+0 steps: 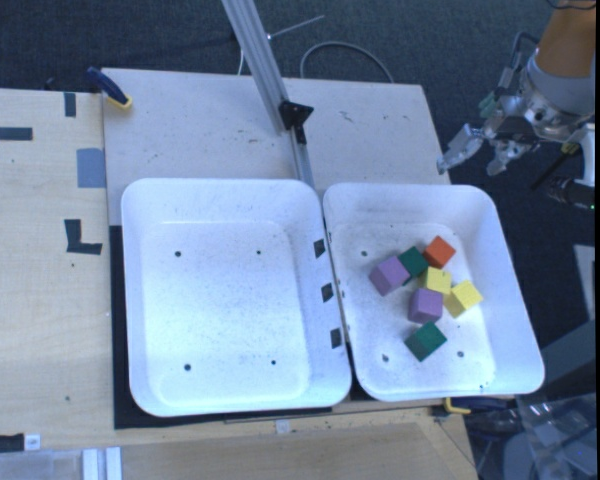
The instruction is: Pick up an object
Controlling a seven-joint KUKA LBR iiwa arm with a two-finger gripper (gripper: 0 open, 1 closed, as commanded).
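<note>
Tool (pixel 477 154) open above right bin (pixel 510 268); arm cut off at frame edge.

A pale wooden bench (pixel 40 298) sits over dark carpeted floor (pixel 110 18); a grey metal rail (pixel 255 43) slants across; a thin cable (pixel 345 53) loops behind.

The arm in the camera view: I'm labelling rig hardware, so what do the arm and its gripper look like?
The arm shows an orange band above a grey metallic wrist. Below it sits a two-finger gripper with slim pale grey fingers. Dark cables run beside the wrist, and a small green spot shows near its left side.
</note>
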